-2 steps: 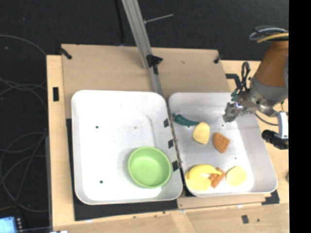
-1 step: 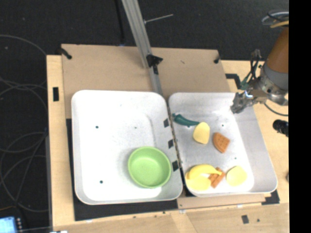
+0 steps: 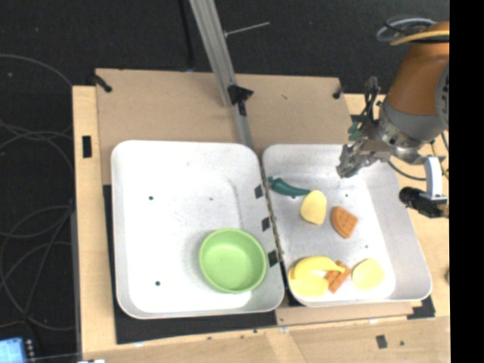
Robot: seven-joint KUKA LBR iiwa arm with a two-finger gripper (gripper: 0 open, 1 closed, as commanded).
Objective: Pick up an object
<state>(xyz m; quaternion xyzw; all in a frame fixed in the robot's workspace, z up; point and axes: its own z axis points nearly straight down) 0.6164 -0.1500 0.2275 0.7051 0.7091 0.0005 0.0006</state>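
Your gripper (image 3: 349,165) hovers over right bin (image 3: 393,203) back edge, nothing visibly held; finger state: cannot tell. Orange wedge (image 3: 344,221) nearest, likely target.

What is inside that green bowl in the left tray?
The green bowl in the left bin shows only its own green inside, with nothing in it. What lies beneath the bowl is covered and cannot be seen.

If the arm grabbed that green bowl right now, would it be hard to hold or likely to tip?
The green bowl looks like thin, stiff plastic, so probably light. Its round, smooth rim gives two fingers little flat surface, so it may slip unless pinched at the wall. It sits upright and wide in the left bin, so a push would likely slide it, not tip it.
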